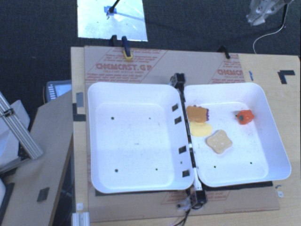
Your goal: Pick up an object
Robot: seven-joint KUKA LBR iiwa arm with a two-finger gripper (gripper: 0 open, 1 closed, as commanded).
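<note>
The small red-orange toy (244, 117) sits alone in the right bin (268, 102), probably light, hard and a bit slick; squeezing across its middle looks safest. The gripper (261, 8) hangs far above, holding nothing; its opening I cannot tell.

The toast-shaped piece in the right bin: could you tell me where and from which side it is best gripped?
Probably from straight above, with the gripper closing across the narrower waist of the toast-shaped piece. It lies flat on the floor of the right bin, so only its thin edges offer purchase. Its lower and right sides have open floor; the yellow piece sits close at its upper left.
</note>
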